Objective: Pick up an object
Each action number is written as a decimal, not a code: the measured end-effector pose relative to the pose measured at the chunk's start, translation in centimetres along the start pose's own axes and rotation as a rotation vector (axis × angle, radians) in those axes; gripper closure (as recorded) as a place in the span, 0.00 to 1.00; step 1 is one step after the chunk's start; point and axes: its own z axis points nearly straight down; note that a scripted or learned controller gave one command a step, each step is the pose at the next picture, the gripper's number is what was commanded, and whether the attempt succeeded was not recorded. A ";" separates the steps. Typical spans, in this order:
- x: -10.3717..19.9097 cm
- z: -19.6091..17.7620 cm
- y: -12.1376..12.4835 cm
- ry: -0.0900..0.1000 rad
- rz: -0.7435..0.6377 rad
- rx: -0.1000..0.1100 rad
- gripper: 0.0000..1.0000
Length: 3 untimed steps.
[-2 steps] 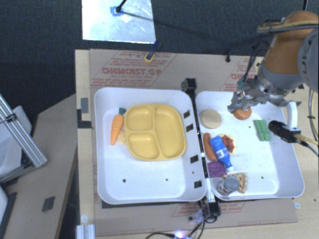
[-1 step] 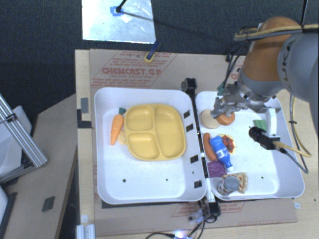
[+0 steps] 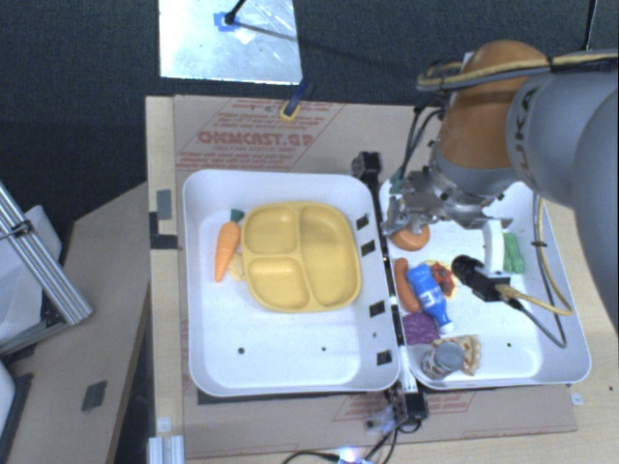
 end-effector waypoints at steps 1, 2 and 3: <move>5.1 -0.7 -2.2 0.001 -0.001 0.001 1.00; 9.8 -1.5 -2.9 -0.001 0.001 -0.002 1.00; 8.0 -1.0 -1.7 -0.002 0.009 -0.003 1.00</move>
